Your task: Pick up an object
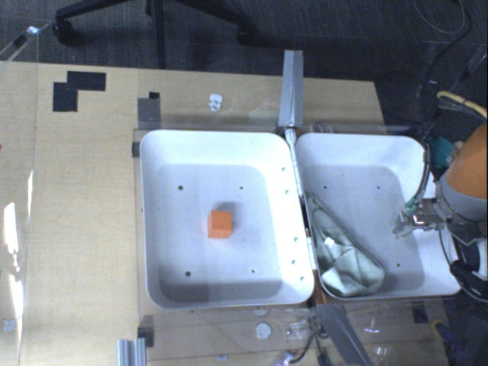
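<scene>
The orange cube point(220, 224) sits alone on the floor of the left bin point(164, 204), a little below that bin's middle and well apart from the gripper point(409, 221), which hangs at the far right side of the right bin point(366, 162), just inside its right wall. Nearer the gripper, toward the divider between the bins, a crumpled pale grey-green cloth point(345, 258) lies in the right bin's lower left corner, with what looks like a thin dark strap running up along the inner wall. Whether the jaws stand wide or narrow I cannot tell; the tool is small and partly lost against the wrist, and nothing shows between its tips. By my reading the task is barely begun: no object is lifted, and approach, descent, closing and raising are all left. The cloth is the closer candidate, lying across the bin floor from the gripper with bare white floor between them. The cube offers cleaner faces and open room on every side, none of the left bin's walls crowding it, but reaching it means crossing the raised rims where the two bins meet. The cloth is pressed into its corner, so the walls there would likely limit how the fingers can come down beside it.
</scene>
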Robot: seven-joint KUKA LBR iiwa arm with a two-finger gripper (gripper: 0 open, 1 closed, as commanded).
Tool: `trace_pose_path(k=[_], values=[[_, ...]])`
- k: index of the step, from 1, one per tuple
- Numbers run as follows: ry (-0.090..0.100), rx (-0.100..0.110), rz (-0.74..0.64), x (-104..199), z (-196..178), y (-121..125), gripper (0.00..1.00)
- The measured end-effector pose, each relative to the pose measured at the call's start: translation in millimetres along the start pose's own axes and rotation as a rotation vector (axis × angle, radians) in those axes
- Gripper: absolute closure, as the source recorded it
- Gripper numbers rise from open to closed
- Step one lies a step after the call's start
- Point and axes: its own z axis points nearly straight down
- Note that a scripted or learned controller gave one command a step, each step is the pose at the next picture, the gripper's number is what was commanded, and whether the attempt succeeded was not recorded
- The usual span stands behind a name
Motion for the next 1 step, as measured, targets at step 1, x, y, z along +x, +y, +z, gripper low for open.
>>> trace_pose_path(k=[1], values=[[-0.001, 0.000, 0.012, 2.4, -84.9, 8.6, 1.00]])
